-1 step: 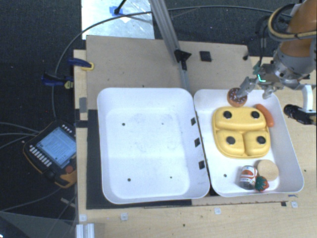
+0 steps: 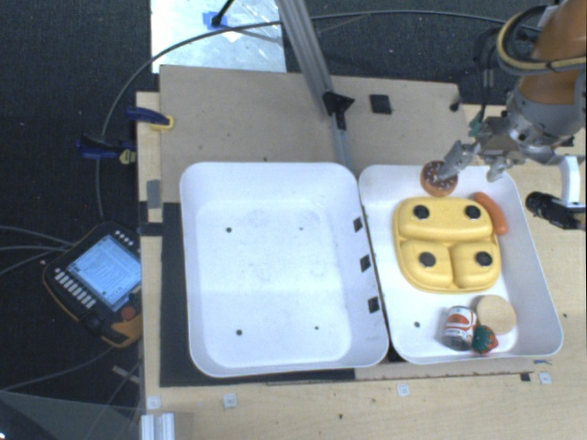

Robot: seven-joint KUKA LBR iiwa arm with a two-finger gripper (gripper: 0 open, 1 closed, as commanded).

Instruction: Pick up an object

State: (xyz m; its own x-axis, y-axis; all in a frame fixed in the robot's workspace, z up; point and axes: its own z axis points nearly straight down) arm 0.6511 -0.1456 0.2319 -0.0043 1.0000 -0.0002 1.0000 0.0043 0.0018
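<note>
My gripper [image 2: 477,164] hangs over the far edge of the right bin [image 2: 541,282], fingers spread and nothing between them. Its left finger [image 2: 456,160] points down at a small brown donut [image 2: 437,181] in the bin's far corner, right at the donut's upper edge. An orange sausage-shaped piece [image 2: 491,211] lies just below the right finger. A big yellow moulded block [image 2: 447,241] with black dots fills the bin's middle. Near the front of the bin sit a small can [image 2: 458,326], a beige round disc [image 2: 496,313] and a red-and-green strawberry-like piece [image 2: 483,339].
The left bin [image 2: 197,273] stands beside the right one, joined by black clips [image 2: 365,262]. A slanted metal pole [image 2: 307,49] rises behind the bins. Beyond the bench's left edge lie a handheld pendant [image 2: 96,278] and cables.
</note>
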